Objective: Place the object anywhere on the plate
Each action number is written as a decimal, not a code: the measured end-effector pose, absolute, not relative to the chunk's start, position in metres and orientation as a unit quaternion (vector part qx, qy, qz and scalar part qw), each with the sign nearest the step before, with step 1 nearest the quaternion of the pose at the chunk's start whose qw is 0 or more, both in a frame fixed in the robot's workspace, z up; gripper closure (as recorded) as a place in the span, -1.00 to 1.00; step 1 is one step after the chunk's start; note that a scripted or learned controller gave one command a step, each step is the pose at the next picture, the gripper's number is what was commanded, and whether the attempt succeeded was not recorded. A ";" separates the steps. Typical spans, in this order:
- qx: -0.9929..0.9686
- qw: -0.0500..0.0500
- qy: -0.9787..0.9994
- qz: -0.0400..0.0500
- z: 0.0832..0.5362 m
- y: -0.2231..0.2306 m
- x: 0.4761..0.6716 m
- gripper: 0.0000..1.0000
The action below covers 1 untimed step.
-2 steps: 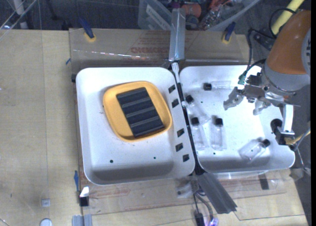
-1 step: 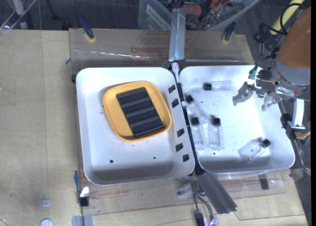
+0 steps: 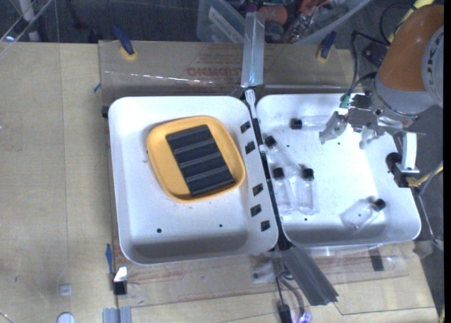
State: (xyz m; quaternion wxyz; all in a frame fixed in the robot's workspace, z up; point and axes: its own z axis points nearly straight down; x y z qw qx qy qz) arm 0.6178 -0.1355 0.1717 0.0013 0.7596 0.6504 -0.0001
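A square yellow plate (image 3: 196, 157) carrying a black ribbed block (image 3: 199, 160) sits in the left white bin (image 3: 134, 230). The right white bin (image 3: 331, 226) holds roughly five clear plastic bottles with black caps; one (image 3: 361, 213) lies at five o'clock. The open two-finger gripper (image 3: 350, 131) hovers at one o'clock, gripping nothing.

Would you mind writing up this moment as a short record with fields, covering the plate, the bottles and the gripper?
plate: yellow plate in the left bin
on plate: dark ribbed block, lying flat
bottles: small clear bottles with black caps in the right bin; two side by side near the divider, one near the front right corner
gripper: gripper over the back of the right bin, nothing visible between its fingers
task state: no bottle on the plate yet
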 end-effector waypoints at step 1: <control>0.734 0.001 0.680 0.000 0.174 -0.130 0.657 -1.00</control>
